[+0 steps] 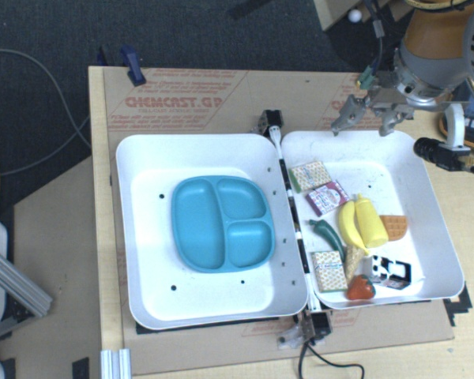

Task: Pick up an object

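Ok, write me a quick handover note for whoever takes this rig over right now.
Gripper: above the far rim of the right bin, fingers spread open, holding nothing.
Items: yellow banana, purple packet, red tomato and others lie in the right bin. Left bin holds a blue divided plate.
Done: nothing picked.
Left: descend, grasp one object, lift.

**Our arm: orange band, grey wrist, metal fingers**

At about one o'clock we see our arm (446,22): a broad orange band, glossy and rounded, above a pale grey wrist ring. Below the ring sits a darker grey metal head with small fittings and a green spot on its nine o'clock side. Dark cables run along the arm. Our gripper (371,121) ends in two grey metal fingers (346,120), angular and dull.
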Available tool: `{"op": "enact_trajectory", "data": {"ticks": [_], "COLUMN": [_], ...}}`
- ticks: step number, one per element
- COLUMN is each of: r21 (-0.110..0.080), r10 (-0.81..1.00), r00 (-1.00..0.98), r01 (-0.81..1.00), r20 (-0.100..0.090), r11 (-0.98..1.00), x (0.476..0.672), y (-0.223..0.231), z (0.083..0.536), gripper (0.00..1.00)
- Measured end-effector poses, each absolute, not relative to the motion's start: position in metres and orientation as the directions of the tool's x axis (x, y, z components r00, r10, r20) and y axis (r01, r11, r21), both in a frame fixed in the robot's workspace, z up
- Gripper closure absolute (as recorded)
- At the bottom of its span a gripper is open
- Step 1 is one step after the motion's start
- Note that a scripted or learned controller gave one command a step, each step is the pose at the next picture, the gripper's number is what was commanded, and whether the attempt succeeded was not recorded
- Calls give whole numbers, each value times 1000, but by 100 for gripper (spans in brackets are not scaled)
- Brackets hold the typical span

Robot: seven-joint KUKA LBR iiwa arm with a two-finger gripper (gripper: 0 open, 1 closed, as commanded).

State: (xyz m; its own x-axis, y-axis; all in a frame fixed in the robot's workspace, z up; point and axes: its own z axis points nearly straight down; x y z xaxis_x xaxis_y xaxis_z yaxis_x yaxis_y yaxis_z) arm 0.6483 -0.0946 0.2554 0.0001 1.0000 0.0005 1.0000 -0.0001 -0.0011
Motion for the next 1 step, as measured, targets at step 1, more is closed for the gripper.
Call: {"op": "enact_trajectory", "data": {"ticks": [1], "r21": [-1], "r10": [1000], "r00": [1], "r01": [1000], "r20": [0], "r11": [-1], "x": [604], "y": [-117], "z": [181], "gripper": [0]}}
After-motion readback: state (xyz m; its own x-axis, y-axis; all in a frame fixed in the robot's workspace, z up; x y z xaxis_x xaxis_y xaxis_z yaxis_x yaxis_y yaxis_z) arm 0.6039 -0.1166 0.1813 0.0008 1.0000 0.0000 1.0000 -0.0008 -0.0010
